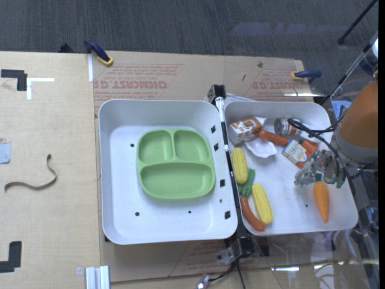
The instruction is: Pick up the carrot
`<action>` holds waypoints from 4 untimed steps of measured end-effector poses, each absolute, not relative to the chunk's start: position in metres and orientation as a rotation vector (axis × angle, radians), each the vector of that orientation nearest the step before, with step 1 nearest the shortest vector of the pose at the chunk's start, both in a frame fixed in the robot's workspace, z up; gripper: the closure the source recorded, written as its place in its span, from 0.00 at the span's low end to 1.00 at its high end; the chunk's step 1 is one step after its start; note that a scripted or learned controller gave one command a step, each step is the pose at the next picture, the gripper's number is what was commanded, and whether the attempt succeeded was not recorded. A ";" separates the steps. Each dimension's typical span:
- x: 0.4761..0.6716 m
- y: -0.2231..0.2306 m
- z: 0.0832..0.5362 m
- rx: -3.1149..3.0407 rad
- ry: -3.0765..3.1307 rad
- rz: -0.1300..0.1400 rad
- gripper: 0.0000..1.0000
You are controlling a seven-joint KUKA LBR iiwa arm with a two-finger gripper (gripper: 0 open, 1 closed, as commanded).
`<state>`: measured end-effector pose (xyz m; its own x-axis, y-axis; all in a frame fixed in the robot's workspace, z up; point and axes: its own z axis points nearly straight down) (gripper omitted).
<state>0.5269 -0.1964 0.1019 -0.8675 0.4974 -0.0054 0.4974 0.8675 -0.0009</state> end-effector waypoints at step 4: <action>0.489 -0.189 0.121 0.840 3.024 -0.001 1.00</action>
<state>0.4890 -0.1893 0.1210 -0.8566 0.5160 -0.0030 0.5160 0.8566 0.0004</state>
